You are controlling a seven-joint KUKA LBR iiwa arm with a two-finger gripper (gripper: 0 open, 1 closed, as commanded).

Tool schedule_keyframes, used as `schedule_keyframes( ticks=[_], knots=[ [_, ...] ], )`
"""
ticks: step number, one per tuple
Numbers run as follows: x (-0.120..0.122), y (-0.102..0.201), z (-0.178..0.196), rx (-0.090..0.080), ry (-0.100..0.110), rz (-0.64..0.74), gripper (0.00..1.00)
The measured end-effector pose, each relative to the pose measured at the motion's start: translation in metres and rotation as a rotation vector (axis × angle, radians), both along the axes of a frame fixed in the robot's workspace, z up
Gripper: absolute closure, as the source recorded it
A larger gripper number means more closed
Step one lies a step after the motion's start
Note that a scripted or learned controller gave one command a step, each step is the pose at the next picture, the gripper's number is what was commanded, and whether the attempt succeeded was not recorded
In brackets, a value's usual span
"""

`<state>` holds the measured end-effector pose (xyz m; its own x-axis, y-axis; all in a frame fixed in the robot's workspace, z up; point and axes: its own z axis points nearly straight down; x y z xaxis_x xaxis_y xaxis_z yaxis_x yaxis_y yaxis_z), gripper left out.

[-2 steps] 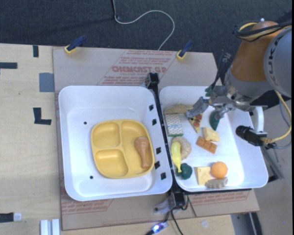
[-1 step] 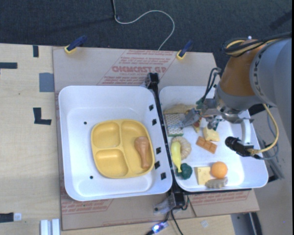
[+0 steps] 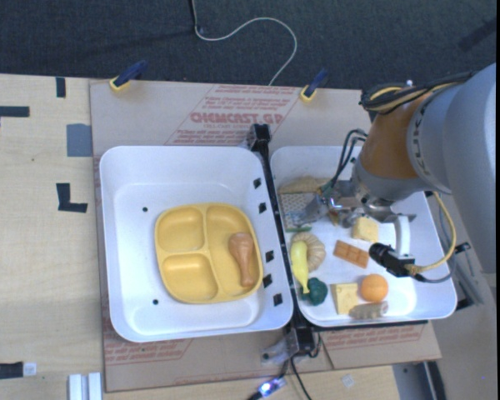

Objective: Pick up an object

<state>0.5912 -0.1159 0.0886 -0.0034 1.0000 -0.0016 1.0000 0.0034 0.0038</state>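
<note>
White bin (image 3: 433,307), cracker (image 3: 351,253) below gripper (image 3: 340,209)

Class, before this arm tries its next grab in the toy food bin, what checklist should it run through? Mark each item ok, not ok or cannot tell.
1. Gripper is over the right bin: ok.
2. Something is held between the fingers: cannot tell.
3. Targets lie within the bin, such as the banana, orange and cracker: ok.
4. Items are spaced for a clean grab: not ok, banana touches the croissant.
5. Yellow tray in the left bin has free compartments: ok.

Yellow tray (image 3: 186,242), orange ball (image 3: 373,287), white bins (image 3: 125,182).
</note>
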Motion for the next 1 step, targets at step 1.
schedule_keyframes(
  ticks=[1],
  knots=[
    [0.0018, 0.0027, 0.0136, 0.007, -0.003, -0.001, 1.00]
  ],
)
